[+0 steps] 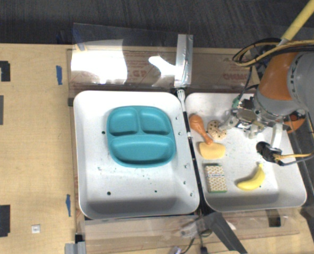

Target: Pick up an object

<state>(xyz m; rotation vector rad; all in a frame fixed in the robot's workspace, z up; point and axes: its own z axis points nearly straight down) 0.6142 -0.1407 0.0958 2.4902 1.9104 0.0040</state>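
Jaws of mine hang over the right bin [297, 194], open or closed I cannot tell. Nearest them lies a speckled cookie [216, 130], beside an orange drumstick [200, 128].

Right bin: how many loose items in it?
5. Chicken drumstick and cookie at upper left, yellow piece mid-left, cracker bottom left, banana bottom centre. The arm may hide more.
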